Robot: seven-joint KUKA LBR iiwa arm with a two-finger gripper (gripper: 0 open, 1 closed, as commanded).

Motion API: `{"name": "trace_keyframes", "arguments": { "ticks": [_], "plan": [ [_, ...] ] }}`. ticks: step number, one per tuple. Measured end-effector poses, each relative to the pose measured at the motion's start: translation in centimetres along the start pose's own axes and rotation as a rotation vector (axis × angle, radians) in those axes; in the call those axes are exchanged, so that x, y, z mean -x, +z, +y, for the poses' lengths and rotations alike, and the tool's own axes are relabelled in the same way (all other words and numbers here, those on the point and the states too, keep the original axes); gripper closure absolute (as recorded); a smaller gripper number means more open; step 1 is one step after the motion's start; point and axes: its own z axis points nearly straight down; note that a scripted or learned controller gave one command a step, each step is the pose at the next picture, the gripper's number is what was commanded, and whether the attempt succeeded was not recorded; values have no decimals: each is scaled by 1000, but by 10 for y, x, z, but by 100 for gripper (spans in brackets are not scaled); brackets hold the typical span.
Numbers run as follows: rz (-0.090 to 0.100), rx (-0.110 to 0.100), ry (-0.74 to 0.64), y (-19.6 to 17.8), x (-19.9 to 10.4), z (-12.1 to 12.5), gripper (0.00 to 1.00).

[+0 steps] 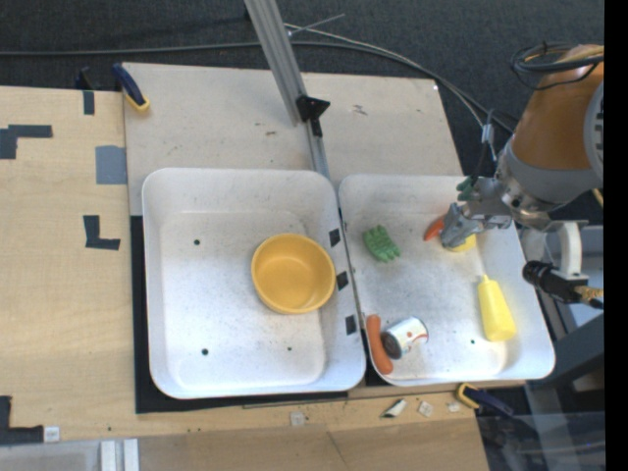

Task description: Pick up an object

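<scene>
At the near edge of the right bin lie a small white and red can on its side and, touching it on its left, an orange carrot that runs along the bin's left wall; neither is anywhere close to the arm. Just right of them and a little farther back a yellow corn cob rests near the right wall, well apart from the can. In the left bin a yellow bowl sits upright toward the right side, with nothing else in that bin that I can make out. Farther back in the right bin a green toy lies by the left wall. At about the same depth, toward the right wall, the gripper is down low over 2 small things: a yellow piece peeps out just under its tip and an orange-red piece shows at its left side, touching or nearly touching it. The metal body hides the tips, so I cannot tell whether the fingers are apart, together or clamped on either piece. I judge the pick to be at the reach or grasp stage: nothing is seen lifted clear of the bin floor, so securing 1 object and raising it is left to do
</scene>
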Motion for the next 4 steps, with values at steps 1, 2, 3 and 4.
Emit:
{"name": "trace_keyframes", "arguments": {
  "ticks": [1, 2, 3, 4],
  "plan": [
    [0, 0, 0, 0, 0, 0, 0],
    [-1, -5, 1, 64, 5, 3, 0],
    [0, -7, 1, 112, 10, 2, 0],
    [1, -2, 1, 138, 10, 3, 0]
  ]
}}
